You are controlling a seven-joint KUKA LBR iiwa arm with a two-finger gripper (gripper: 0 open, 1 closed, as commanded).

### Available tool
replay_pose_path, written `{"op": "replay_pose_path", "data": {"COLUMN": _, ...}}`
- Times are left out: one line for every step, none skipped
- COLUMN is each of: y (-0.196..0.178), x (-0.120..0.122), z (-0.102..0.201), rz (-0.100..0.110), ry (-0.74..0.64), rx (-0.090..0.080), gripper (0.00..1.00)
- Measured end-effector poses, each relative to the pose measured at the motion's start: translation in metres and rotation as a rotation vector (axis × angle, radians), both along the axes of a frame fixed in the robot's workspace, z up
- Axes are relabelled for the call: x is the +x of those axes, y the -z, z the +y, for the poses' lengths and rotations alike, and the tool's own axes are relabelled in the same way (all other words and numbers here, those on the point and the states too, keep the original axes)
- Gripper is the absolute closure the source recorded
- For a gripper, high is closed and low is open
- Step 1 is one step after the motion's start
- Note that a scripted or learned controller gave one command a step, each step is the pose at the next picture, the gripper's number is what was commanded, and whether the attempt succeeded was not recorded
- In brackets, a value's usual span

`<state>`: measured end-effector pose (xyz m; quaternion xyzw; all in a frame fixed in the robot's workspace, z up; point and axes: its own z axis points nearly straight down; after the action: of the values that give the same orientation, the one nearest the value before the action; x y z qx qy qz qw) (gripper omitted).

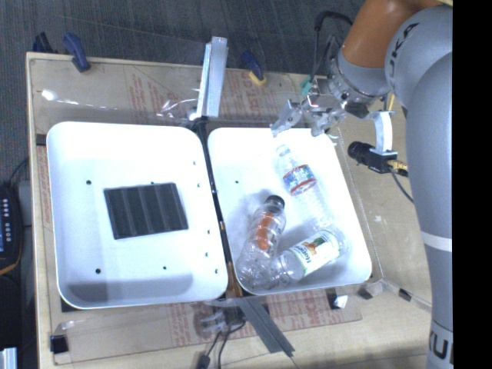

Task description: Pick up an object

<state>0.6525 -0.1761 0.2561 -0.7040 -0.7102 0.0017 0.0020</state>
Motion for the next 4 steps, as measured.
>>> {"op": "replay_pose_path", "data": {"y": 0.165, "x": 0.004, "z": -0.031, "rz": 0.000, "ry": 0.018, "rx": 0.001, "gripper": 0.00}}
{"op": "replay_pose_path", "data": {"y": 0.118, "x": -0.059, "z": -0.014, "rz": -0.003, "ry": -0.134, "rx": 0.001, "gripper": 0.00}}
{"op": "replay_pose_path", "data": {"y": 0.159, "x": -0.099, "z": 0.013, "rz": -0.015, "ry": -0.212, "rx": -0.003, "gripper": 0.00}}
{"op": "replay_pose_path", "data": {"y": 0.153, "x": -0.136, "z": 0.030, "rz": -0.050, "ry": -0.322, "rx": -0.017, "gripper": 0.00}}
